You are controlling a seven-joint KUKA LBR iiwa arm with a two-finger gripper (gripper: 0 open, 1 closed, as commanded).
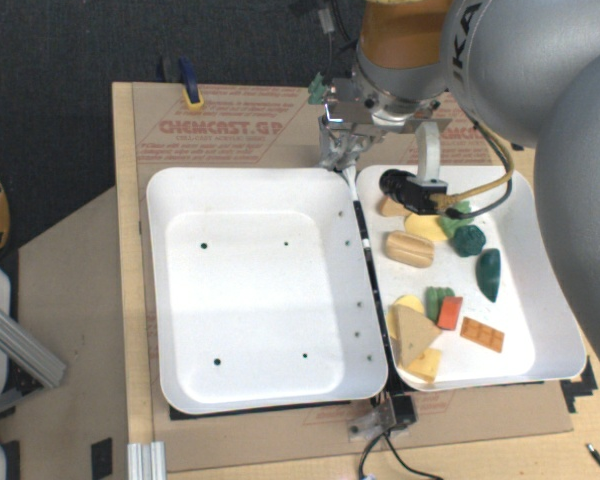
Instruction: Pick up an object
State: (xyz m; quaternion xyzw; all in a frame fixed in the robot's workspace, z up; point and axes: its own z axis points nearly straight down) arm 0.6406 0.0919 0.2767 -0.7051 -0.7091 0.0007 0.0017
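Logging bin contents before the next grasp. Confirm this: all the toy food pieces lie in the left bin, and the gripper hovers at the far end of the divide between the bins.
One thing is wrong: the toy food pieces lie in the right bin, as the camera view shows. The gripper does hover at the far end of the divide between the bins.

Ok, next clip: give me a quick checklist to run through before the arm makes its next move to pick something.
1. Objects available in right bin: ok, several pieces such as the wooden cylinder and the orange waffle piece.
2. Claw over a target: not ok, it sits at the far rim between the bins.
3. Claw already holding something: cannot tell.
4. Cylinder free to grasp: cannot tell, the yellow piece lies close by.
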